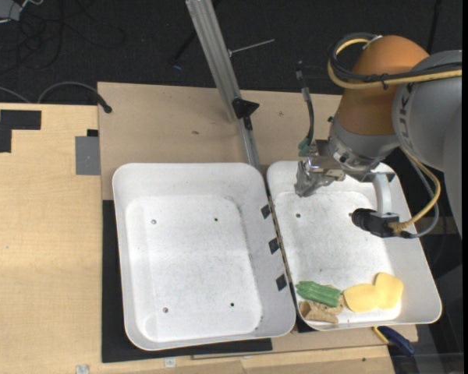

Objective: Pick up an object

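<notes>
Objects crowd the near edge of the right bin while the gripper hangs over its far end.

Nearest the camera, a green object [319, 292], a small tan object [321, 312] and a yellow object [374, 294] lie together against the front wall of the right bin [422, 265], the green one touching the tan one. The left bin [129, 209] sits beside it. Farther back, the gripper [308, 179] hangs above the bin's far left corner, well apart from the objects, nothing between its fingers; whether they are spread, I cannot tell. Beyond stands a slanted metal rail [218, 61].

At the frame's upper right, the grey, rounded metal arm [433, 111] wears a glossy orange band [378, 92] — looped yellow-and-black cables [351, 57] — and a small silvery gripper [308, 179], apparently metal.
</notes>
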Controlling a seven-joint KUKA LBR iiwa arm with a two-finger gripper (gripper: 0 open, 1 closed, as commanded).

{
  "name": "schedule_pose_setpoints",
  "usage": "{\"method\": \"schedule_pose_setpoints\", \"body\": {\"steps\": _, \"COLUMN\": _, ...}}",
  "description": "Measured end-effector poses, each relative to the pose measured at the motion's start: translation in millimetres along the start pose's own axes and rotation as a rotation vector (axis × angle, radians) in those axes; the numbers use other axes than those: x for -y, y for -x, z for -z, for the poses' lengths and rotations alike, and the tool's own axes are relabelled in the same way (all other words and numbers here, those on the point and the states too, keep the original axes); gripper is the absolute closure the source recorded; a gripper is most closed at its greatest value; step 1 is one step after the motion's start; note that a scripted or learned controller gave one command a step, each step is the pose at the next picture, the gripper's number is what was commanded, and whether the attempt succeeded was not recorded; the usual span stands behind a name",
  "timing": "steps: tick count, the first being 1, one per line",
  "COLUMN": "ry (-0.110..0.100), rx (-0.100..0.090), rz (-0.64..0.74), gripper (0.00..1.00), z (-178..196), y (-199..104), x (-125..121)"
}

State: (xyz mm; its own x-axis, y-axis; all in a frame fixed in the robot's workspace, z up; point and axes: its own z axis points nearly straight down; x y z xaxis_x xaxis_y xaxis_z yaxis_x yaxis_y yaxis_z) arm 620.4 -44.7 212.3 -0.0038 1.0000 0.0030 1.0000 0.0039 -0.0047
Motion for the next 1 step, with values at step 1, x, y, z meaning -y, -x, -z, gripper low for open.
{"method": "schedule_pose_setpoints", "body": {"steps": 1, "ry": -0.002, "rx": 0.001, "rz": -0.001, "gripper": 1.00, "z": -6.6, "y": -44.0, "x": 26.7}}
